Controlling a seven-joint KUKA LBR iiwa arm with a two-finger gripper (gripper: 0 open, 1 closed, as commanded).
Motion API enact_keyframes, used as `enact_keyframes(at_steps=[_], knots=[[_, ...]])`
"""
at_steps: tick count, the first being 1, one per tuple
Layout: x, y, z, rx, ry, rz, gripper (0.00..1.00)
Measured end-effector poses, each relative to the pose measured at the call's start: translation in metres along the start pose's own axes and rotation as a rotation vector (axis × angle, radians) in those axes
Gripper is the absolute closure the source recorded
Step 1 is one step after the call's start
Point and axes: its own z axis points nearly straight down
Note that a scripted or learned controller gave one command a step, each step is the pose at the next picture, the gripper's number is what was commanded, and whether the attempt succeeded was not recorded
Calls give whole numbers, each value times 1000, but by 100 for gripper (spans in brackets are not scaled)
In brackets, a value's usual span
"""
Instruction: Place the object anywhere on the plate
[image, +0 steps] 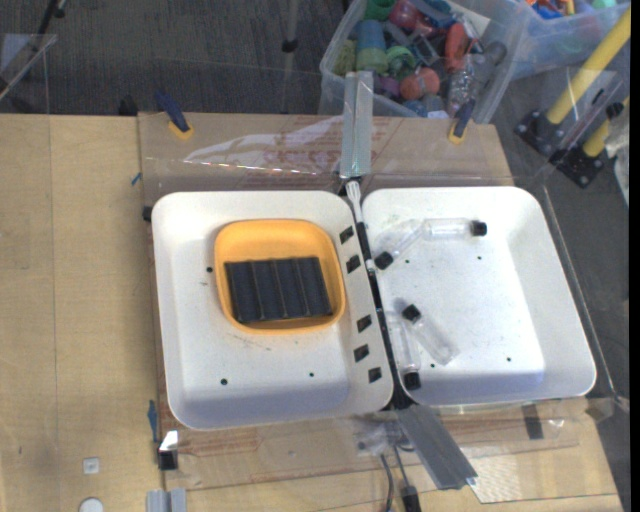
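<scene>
Whether the fingers are released or clenched cannot be told from the camera view, and nothing there hints at a grasp.

From above, the orange rounded-square plastic plate sits in the left shallow white bin. The black ribbed rectangular block lies flat on the plate, inside its rim and slightly toward the near edge. In the right shallow white bin lie clear plastic tubes with black caps, one near the far side and another by the divider.

If the block is the object meant, the placing looks done, with nothing left to move
</scene>
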Motion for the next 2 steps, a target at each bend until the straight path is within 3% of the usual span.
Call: enact_keyframes(at_steps=[1,2], knots=[[0,0,0,-2,0,-323,100],[-4,2,0,-6,-2,-336,100]])
